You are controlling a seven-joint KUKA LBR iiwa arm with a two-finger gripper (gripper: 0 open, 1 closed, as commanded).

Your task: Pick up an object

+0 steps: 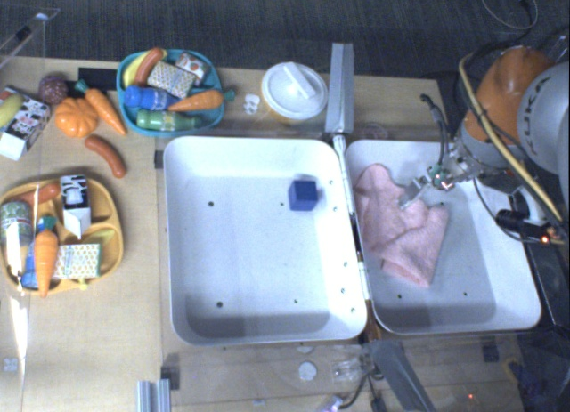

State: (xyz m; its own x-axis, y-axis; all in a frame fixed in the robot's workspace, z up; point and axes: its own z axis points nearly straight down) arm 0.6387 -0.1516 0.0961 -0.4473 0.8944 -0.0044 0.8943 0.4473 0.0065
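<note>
Pink cloth was seen lying crumpled in the right bin, spread from the bin's upper left toward its middle. The gripper was positioned low over the cloth's upper right part, at or just above the fabric — contact could not be confirmed. Whether the claw was open or closed could not be told; nothing was seen held in it. The arm was extended in from the right, orange band visible above the wrist, with cables draped along it. A blue cube was located in the left bin, near its upper right corner, well apart from the cloth. Off the bins: a white lidded container was placed just behind the left bin, a blue bowl of toy food to its left, and a yellow tray with more toy items at the bench's left edge. A toy pumpkin and toy carrot were lying loose on the bench between them.
</note>
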